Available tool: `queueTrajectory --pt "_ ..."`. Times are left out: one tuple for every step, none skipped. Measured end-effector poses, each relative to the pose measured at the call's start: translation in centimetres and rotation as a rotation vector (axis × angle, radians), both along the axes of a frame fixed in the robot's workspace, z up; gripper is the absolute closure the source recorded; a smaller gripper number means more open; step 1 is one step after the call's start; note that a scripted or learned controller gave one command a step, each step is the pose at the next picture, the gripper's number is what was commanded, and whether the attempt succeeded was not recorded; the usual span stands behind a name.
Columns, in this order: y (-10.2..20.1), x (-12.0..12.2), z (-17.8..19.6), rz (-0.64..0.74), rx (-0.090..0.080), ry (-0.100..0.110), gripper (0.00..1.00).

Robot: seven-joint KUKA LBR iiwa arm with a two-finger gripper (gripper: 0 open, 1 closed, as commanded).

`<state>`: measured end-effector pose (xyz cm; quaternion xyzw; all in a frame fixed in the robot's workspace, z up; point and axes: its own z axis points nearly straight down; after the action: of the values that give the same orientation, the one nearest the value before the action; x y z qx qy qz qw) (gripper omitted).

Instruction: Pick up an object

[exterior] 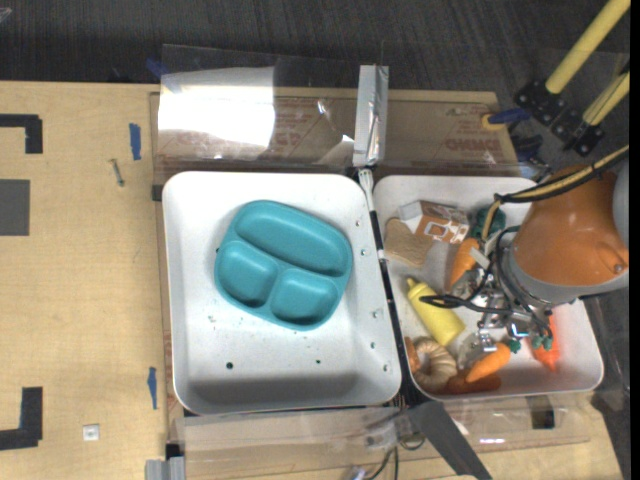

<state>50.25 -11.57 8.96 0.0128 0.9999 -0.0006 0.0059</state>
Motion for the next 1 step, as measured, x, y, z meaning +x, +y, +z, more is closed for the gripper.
queueTrajectory --pt "-0.15 5.98 -0.02 -0.117 0.002 -0.002 0.00"
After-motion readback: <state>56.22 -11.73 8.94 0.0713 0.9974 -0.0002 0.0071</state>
